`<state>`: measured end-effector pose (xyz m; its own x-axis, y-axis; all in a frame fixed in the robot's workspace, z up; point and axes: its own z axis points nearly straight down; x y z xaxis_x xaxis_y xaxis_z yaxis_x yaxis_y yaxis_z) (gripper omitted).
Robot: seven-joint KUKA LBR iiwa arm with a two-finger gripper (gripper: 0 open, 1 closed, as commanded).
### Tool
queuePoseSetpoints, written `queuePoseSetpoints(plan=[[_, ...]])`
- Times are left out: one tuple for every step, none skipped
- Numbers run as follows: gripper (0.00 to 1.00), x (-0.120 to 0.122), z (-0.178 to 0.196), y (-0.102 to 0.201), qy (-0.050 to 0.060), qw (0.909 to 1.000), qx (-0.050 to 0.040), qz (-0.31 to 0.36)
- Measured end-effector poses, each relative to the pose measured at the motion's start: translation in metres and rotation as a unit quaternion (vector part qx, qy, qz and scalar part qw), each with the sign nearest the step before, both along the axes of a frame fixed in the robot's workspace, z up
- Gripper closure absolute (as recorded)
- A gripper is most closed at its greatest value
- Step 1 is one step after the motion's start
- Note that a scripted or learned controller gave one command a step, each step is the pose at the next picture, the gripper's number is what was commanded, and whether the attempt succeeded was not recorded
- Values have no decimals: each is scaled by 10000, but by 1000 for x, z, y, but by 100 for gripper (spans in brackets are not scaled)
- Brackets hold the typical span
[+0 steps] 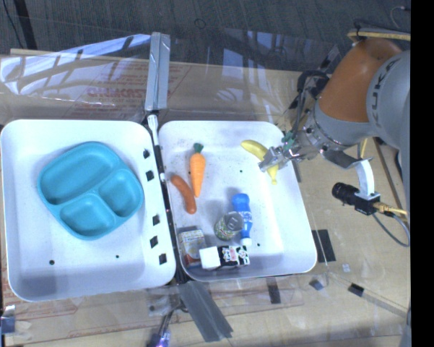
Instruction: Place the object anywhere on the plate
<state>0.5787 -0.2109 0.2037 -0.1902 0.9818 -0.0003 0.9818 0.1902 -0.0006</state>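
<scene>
On the counter [361,266], seen from above at a slant: two shallow white bins side by side. Left bin [29,266] bearing a blue three-compartment plate [90,188], set a little toward its far-left part, with nothing on it. Right bin [292,244] crowded with small things: a toy carrot [196,170] lying lengthwise near the middle, green top toward the far wall; just beside it to the left, a reddish-orange sausage-like piece [183,193], possibly touching the carrot's tip; nearer the front, a blue bottle [240,212] lying against a round tin can [228,227]; along the front wall, a small dark packet [191,241] and a black-and-white box [227,256]. Yellow banana [255,149] in the far right corner, well apart from the plate. Grey arm with orange band reaching in from the right, hand [278,157] low over that corner, right at the banana's near end, seemingly touching it. Fingers too small and blurred to read, so open or closed cannot be told, nor any grip on the banana.
</scene>
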Motion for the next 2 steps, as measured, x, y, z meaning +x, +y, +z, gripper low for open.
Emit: queuePoseSetpoints(plan=[[100,-24,40,113,10,9932,7,1162],[100,11,-12,171,26,9659,10,2589]])
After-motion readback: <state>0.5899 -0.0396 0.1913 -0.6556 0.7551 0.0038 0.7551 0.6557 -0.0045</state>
